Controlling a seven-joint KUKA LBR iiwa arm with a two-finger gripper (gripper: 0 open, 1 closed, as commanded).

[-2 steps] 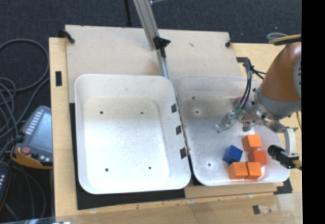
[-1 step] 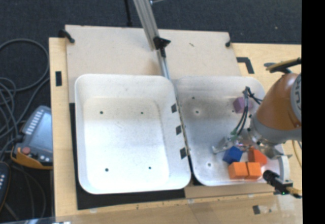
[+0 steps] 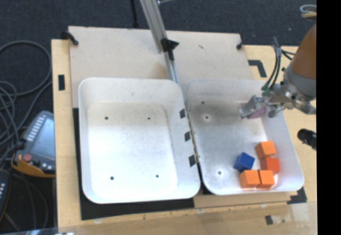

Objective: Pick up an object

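Two white bins: left bin (image 3: 133, 138) at centre-left of frame, right bin (image 3: 224, 122) at centre-right holding five blocks clustered in its lower-right corner — one blue block (image 3: 244, 161) and four orange blocks (image 3: 261, 167), the blue one just left of the orange group, none of them touching the arm. Gripper (image 3: 254, 109) sits at the right side of frame over the upper part of the right bin, well apart from the blocks, with something small and purplish (image 3: 258, 114) at its tip, too blurred to identify. Can't tell if the claw is spread or pressed together.
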